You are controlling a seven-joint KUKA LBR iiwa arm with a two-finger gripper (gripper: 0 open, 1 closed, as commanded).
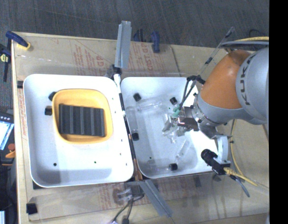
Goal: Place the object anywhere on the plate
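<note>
Pincer (174,125) in right bin (148,90), grip unclear, glossy yellow rounded-square plate (83,97), ribbed dark centre

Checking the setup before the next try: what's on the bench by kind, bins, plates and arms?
White bins: 2, the left bin and the right bin
Yellow plate with a dark ridged centre: 1, in the left bin
Arm with gripper: 1, over the right bin
Total: 4
</note>
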